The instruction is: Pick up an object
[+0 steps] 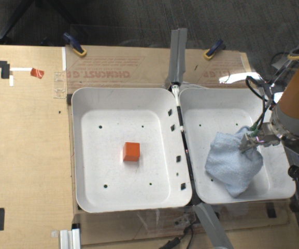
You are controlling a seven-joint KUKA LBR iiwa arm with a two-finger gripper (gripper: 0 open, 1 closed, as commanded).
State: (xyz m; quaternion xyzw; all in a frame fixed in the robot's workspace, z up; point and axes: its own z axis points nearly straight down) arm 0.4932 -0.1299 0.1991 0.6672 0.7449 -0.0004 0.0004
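Camera view, looking down on the bench: we note two white bins side by side. The left bin bears one orange cube, sitting near its centre, well apart from the arm. The right bin bears a crumpled pale blue cloth toward its right half. The gripper is low at the cloth's upper right edge, apparently touching it. We cannot tell how far the tool is parted, nor whether it has hold of the fabric.
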